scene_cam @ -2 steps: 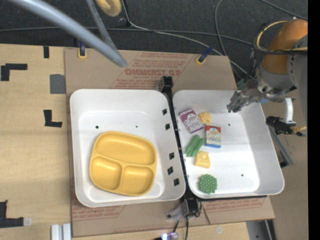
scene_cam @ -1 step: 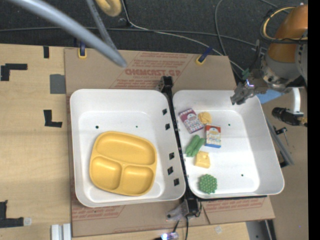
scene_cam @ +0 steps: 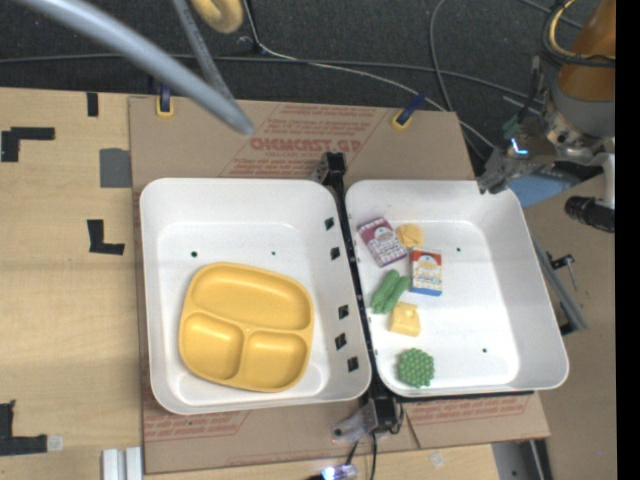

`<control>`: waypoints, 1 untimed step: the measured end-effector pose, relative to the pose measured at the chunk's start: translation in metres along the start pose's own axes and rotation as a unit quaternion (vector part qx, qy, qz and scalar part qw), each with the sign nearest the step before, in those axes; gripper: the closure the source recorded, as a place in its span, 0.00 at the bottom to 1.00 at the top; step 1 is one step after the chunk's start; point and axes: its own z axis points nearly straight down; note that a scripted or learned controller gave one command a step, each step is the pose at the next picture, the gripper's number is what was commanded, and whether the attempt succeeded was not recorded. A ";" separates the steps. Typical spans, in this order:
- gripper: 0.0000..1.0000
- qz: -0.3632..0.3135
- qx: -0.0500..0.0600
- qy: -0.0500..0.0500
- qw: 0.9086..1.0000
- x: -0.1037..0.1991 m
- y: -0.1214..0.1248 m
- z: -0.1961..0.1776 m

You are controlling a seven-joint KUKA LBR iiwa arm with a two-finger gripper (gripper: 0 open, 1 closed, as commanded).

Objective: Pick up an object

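The right bin (scene_cam: 500,363) holds several small items near its left side. A maroon packet (scene_cam: 379,240) lies beside a small yellow piece (scene_cam: 410,235). Below them are a red, white and blue carton (scene_cam: 427,271), a green pod (scene_cam: 389,291), a yellow wedge (scene_cam: 405,319) and a bumpy green ball (scene_cam: 415,367). In the left bin (scene_cam: 165,218) lies a yellow divided plate (scene_cam: 246,325). My gripper (scene_cam: 496,176) hangs over the right bin's far right corner, apart from all the items, with nothing seen in it.
Both bins rest on a brown cardboard sheet (scene_cam: 300,133) on the wooden bench. A black divider with clips (scene_cam: 345,268) runs between the bins. Cables (scene_cam: 450,58) trail across the dark back area. The arm's body (scene_cam: 585,78) stands at the upper right.
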 end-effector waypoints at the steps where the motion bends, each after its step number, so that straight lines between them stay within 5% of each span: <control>1: 1.00 -0.002 0.003 0.002 1.000 0.060 -0.019 0.004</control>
